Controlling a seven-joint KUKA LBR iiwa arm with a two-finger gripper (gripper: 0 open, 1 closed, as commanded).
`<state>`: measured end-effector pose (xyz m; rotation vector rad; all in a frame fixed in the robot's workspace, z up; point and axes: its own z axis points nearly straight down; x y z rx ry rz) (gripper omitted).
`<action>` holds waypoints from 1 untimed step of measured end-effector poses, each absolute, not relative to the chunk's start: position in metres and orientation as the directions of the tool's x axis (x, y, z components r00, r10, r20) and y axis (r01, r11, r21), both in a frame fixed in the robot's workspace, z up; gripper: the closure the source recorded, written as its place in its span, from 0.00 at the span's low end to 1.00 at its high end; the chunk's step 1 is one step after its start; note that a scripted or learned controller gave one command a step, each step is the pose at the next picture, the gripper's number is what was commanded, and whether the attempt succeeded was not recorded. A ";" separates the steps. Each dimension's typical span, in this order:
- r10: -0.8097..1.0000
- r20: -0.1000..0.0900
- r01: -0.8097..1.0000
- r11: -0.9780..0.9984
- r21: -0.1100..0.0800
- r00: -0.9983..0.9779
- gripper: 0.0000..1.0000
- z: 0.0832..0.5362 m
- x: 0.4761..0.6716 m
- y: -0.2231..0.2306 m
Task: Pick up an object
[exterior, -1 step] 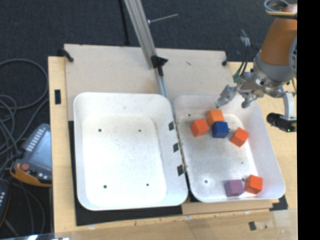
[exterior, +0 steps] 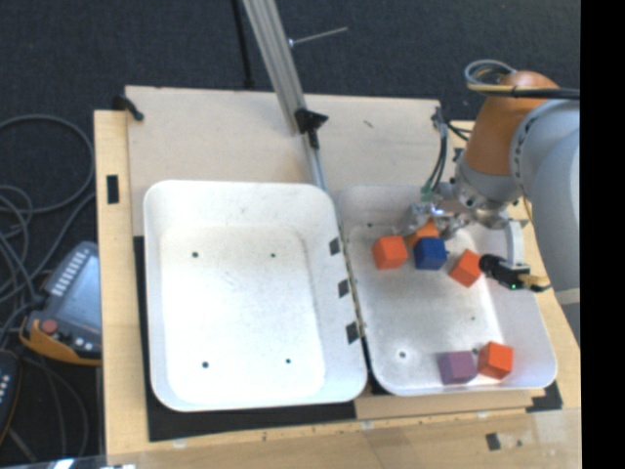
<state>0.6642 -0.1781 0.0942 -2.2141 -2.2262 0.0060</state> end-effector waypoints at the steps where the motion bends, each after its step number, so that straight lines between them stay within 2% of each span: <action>1: 1.000 -0.006 1.000 0.009 0.005 -0.009 1.00 0.111 0.666 -0.179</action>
